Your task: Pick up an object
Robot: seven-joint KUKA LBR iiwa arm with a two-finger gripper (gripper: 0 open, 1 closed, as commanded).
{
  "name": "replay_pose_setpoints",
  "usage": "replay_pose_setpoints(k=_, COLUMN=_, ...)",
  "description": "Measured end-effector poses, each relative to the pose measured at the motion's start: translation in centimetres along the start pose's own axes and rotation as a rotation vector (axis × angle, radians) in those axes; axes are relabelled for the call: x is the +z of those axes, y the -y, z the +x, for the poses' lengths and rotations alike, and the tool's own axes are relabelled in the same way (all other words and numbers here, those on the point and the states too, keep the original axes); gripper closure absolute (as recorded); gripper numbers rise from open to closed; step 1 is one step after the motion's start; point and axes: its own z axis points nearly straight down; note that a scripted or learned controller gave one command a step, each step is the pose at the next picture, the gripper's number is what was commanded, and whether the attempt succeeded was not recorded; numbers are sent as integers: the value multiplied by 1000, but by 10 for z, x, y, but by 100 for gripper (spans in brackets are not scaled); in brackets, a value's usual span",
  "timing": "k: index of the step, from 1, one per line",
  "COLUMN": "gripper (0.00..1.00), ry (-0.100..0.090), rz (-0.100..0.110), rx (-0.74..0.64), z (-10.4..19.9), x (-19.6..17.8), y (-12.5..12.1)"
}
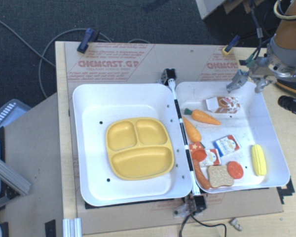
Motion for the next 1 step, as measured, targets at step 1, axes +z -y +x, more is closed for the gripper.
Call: replay_pose_setpoints(k=1, gripper=0, ry=0, rz=2, rx=0, z=-12, x=82, y=-14)
